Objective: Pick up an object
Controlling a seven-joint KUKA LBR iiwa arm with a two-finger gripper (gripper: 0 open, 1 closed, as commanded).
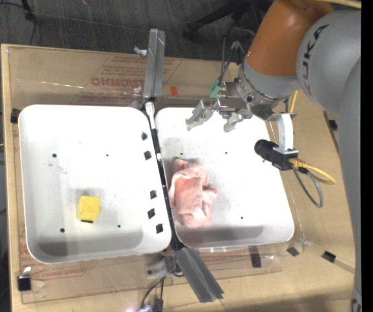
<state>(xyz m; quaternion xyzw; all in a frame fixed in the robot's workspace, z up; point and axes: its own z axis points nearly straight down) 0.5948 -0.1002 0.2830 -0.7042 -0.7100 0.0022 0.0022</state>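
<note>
This place looks like a robotics laboratory. A large grey industrial arm (323, 51) with an orange band reaches over a plywood bench (316, 265). Two shallow white bins (43, 119) sit side by side on it, fixed with black clips and a metal divider (154, 64). Loose cables (307, 174) hang near the arm, and the floor is dark carpet (76, 12) with equipment legs and wires.

both white bins look like smooth, slightly glossy plastic: the left bin (43, 129) and the right bin (258, 194). the pink thing (192, 194) by the right bin's left wall looks soft and crumpled, like cloth. the yellow block (88, 208) seems matt and spongy. the bench (316, 265) looks like pale matt wood. the arm (316, 38) has a smooth grey shell and a glossy orange band.
</note>
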